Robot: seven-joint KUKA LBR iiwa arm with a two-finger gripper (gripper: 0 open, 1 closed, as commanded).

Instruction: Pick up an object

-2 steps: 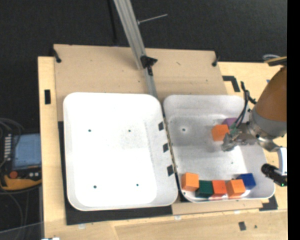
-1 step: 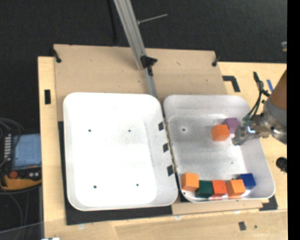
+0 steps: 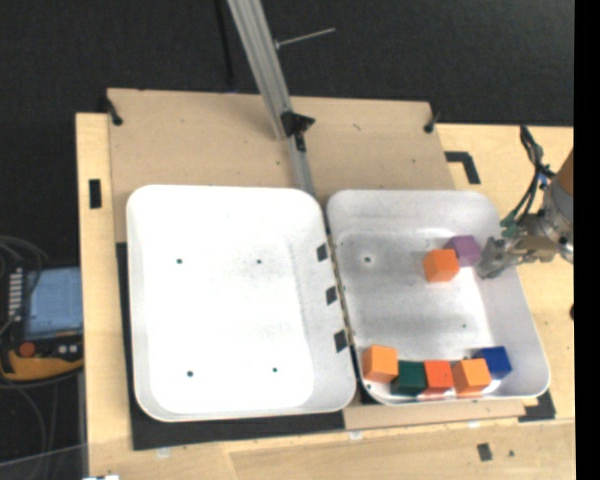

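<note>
- Two shallow white plastic bins are set side by side on a pale wooden bench; the left bin and the right bin are touching along their inner rims, where small dark clips are seen.
- The two-finger gripper is seen at the right rim of the right bin, carried by the grey arm entering from the right; whether its fingers are parted or closed cannot be told, and nothing is visibly held between them.
- A small orange cube lies on the right bin's floor in its far half, with a pale purple block touching it on the far right side; the purple block is just beside the gripper.
- Along the near wall of the right bin a row of small blocks is packed closely: an orange cube at the left end, a dark green cube, an orange-red cube, another orange cube and a blue cube at the right end.
- The middle of the right bin's floor, between the far pair and the near row, is left open.
- A slanted grey metal rail is mounted behind the bins, reaching to the seam between them.
- A dark floor is seen around the bench, with a blue device and cables at the left.
</note>
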